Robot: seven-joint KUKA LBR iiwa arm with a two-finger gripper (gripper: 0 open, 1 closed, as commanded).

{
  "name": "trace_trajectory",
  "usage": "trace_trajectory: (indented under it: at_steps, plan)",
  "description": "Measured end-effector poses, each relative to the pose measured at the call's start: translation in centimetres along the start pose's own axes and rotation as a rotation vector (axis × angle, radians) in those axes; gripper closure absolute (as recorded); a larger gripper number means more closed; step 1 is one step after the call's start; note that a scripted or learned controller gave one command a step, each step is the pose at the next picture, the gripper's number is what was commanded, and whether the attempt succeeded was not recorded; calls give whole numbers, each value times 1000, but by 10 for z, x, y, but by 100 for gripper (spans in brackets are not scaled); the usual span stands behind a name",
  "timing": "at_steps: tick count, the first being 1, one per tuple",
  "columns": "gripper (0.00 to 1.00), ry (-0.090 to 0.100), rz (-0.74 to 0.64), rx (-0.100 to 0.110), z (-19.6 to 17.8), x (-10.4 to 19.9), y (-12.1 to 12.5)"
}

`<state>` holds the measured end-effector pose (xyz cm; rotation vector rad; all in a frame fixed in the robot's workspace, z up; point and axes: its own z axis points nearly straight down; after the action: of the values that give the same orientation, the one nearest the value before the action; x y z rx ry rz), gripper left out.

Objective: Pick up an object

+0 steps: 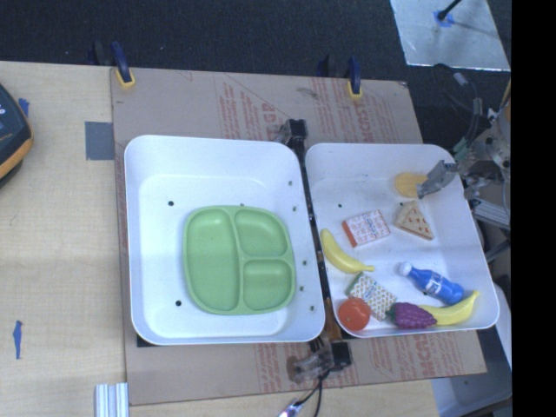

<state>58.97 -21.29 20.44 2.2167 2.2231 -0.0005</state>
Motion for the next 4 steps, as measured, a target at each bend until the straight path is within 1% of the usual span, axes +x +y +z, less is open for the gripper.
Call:
trace_trajectory:
  at_steps: [1,2,3,4]
  plan:
    - [0,1,-2,5,34,1,-20]
    - [0,2,-3,6,88,2,-11]
    - [0,2,-2,4,113,1,66]
    - [0,1,-4,1,17,34,39]
